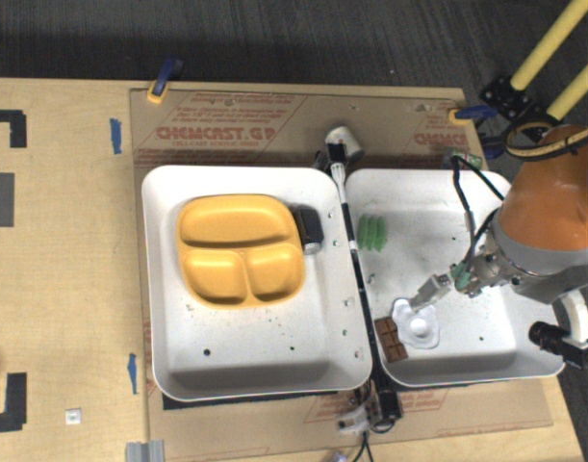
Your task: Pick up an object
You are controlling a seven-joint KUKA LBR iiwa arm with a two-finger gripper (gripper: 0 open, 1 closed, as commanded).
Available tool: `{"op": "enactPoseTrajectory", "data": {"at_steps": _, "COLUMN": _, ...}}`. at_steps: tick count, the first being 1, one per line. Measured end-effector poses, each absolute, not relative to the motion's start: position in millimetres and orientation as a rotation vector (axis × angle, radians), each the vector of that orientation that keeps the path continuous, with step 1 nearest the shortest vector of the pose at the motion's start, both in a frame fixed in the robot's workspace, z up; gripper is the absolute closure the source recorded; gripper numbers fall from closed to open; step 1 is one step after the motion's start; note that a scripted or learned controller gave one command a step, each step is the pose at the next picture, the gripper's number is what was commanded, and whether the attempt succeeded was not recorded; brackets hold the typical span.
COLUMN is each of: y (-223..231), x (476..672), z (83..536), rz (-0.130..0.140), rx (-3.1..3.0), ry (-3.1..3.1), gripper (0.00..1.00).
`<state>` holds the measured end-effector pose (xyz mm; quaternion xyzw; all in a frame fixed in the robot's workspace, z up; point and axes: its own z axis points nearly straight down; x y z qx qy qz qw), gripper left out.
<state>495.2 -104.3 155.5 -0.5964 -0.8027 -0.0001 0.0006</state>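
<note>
Camera view: the gripper (430,295) is lowered into the right bin (486,359), reaching toward a clear cup-like object (416,322) near that bin's front-left corner. Whether it is spread or pinching cannot be told. A yellow tray (241,248) occupies the left bin (255,354).

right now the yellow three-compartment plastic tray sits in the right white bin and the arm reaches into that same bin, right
Not quite. The camera view shows the yellow three-compartment plastic tray in the left white bin, not the right one. The arm does reach into the right white bin, where its gripper is.
</note>
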Motion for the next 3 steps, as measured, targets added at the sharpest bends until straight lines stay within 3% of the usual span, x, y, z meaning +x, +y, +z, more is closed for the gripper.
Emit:
{"op": "enactPoseTrajectory", "data": {"at_steps": 1, "y": -105.5, "x": 479.2, "z": 107.6, "rz": 0.000, "rx": -2.097, "ry": -2.335, "gripper": 0.00}}
{"op": "enactPoseTrajectory", "data": {"at_steps": 2, "y": -97.7, "x": 493.3, "z": 85.3, "rz": -0.002, "rx": -2.267, "ry": -2.175, "gripper": 0.00}}
{"op": "enactPoseTrajectory", "data": {"at_steps": 3, "y": -94.6, "x": 480.7, "z": 85.8, "rz": -0.004, "rx": -2.099, "ry": -2.340, "gripper": 0.00}}
